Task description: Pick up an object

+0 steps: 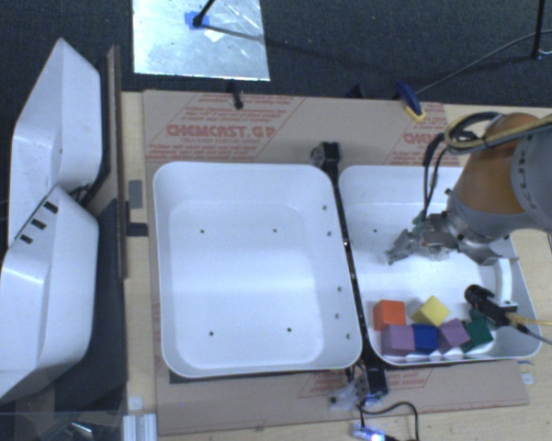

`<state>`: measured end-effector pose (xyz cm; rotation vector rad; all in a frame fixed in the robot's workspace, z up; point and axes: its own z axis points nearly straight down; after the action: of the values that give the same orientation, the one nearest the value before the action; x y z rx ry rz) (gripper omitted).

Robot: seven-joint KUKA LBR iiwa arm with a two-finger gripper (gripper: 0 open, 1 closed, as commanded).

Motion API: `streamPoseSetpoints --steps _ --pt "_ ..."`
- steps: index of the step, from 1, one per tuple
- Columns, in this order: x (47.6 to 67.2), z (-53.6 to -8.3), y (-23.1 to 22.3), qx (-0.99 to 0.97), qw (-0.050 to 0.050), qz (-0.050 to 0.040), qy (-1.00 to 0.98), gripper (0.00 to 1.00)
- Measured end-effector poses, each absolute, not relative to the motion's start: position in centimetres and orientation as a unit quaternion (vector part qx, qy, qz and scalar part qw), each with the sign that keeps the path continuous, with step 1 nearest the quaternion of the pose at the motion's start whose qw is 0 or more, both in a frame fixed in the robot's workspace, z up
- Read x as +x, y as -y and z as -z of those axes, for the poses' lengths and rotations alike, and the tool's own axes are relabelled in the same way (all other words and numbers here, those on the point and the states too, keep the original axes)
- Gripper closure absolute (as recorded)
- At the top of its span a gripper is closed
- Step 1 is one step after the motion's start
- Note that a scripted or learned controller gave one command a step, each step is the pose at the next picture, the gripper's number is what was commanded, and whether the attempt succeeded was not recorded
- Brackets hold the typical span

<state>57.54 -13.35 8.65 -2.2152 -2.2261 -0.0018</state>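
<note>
We see small, light, stiff blocks (424,327), best pinched across flat sides; whether the gripper (406,244) holds anything, we cannot tell.

White bins (248,177) — blocks orange (389,314), yellow (433,310), purple (397,339), blue (425,338), green (478,334).

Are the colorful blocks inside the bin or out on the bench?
Inside. The blocks sit bunched in the near corner of the right bin, within its white rim. The gripper hangs above the bin floor, apart from them.
</note>
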Motion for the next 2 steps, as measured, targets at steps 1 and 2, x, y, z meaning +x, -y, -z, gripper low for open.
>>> streamPoseSetpoints --steps 1,2 --pt "57.8 -8.7 11.3 -0.706 0.000 0.0004 0.708 0.00" --pt "58.1 -8.7 10.2 -0.707 0.000 0.0004 0.708 0.00"
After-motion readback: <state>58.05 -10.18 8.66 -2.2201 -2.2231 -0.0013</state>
